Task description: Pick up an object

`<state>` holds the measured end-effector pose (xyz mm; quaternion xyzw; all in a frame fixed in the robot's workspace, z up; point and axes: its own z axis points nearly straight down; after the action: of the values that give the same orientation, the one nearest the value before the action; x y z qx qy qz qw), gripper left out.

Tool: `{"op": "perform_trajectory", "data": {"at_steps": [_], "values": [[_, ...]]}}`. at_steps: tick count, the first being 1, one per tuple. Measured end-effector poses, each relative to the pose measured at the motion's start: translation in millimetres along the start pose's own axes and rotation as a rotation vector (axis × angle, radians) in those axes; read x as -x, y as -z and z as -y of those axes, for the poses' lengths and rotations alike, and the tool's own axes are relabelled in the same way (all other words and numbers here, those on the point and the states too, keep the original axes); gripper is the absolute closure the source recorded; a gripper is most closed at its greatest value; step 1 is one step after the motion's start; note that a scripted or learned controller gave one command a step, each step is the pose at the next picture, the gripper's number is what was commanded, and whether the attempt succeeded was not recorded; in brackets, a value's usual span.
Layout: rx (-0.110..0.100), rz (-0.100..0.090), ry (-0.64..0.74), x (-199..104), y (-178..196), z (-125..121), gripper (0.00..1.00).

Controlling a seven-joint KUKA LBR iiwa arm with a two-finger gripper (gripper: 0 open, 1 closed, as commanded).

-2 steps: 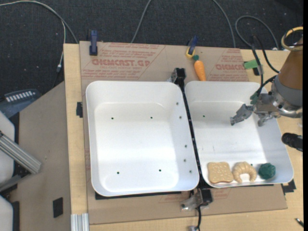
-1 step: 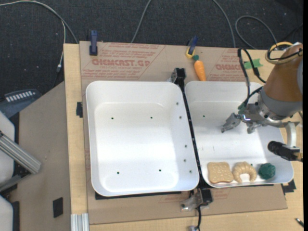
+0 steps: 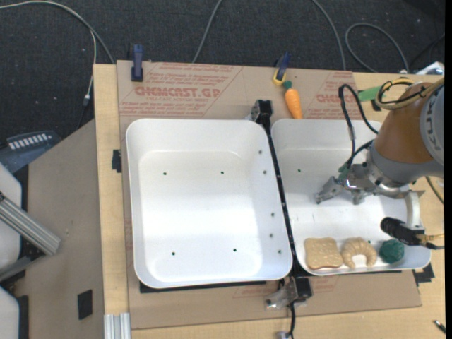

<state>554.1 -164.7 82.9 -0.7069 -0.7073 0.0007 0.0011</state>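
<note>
Hovering gripper [image 3: 337, 189] in right bin [image 3: 311, 136], fingers spread wide, holding nothing; toast [image 3: 322, 253], croissant [image 3: 358, 252], green ball [image 3: 392, 251] along near wall, likely targets.

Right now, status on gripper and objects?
Gripper over right bin, holding nothing. Toast, croissant, green ball along near wall. Carrot outside bins.

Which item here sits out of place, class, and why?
The toy carrot lies on the cardboard behind the right bin, outside both bins, while the toast, croissant and green ball sit lined up inside it.
</note>
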Motion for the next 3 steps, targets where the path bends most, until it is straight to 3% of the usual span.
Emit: {"op": "perform_trajectory", "data": {"at_steps": [1,3], "values": [[0.004,0.001,0.000,0.4,12.7,-1.0,1.00],[0.008,0.002,0.000,-1.0,138.5,1.7,1.00]]}}
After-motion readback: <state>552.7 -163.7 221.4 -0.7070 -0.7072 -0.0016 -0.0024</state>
